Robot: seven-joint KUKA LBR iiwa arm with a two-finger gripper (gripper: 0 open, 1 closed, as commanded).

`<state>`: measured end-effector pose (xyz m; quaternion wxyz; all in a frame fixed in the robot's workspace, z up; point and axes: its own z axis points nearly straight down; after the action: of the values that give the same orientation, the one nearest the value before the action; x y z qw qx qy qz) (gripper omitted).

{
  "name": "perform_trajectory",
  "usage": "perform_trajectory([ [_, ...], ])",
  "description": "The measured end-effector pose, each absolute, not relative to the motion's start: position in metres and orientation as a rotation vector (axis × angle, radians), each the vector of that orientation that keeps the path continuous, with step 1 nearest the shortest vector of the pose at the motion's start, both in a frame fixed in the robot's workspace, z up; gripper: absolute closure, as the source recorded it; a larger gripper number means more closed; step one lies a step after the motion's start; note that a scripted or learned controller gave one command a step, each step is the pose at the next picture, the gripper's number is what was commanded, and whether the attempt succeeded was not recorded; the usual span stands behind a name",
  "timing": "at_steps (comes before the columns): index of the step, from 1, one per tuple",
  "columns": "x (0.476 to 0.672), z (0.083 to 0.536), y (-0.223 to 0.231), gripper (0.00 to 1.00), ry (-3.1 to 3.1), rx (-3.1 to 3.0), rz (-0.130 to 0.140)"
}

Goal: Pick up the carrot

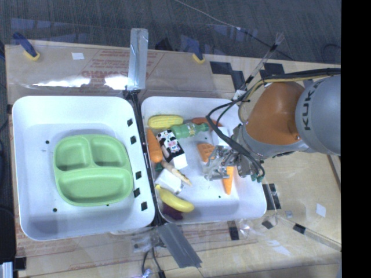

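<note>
the big grey arm (pixel 316 117) comes in from the right side and bends down low. immediately above the wrist sits a fat orange band (pixel 272 114) — round and shiny. black cables loop around the wrist. the end effector (pixel 223 165) points to the left and a bit down, at the tip of the arm. its small metal parts look blurry — hard to make out.

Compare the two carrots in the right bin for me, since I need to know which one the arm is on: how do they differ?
The long orange carrot by the divider lies along the right white bin's left wall, away from the arm; the short orange carrot lies mid-bin, right beneath the gripper. The first looks longer and slimmer, the second stubbier and tapered downward in view. Both are orange and lie lengthwise.
</note>
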<state>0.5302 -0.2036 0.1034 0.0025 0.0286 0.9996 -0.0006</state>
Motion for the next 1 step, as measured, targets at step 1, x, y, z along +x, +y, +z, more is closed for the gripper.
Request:
perform_trajectory([
  [1, 0.4781, 0.1451, -0.1586, 1.0, 3.139, 0.029, 0.0],
])
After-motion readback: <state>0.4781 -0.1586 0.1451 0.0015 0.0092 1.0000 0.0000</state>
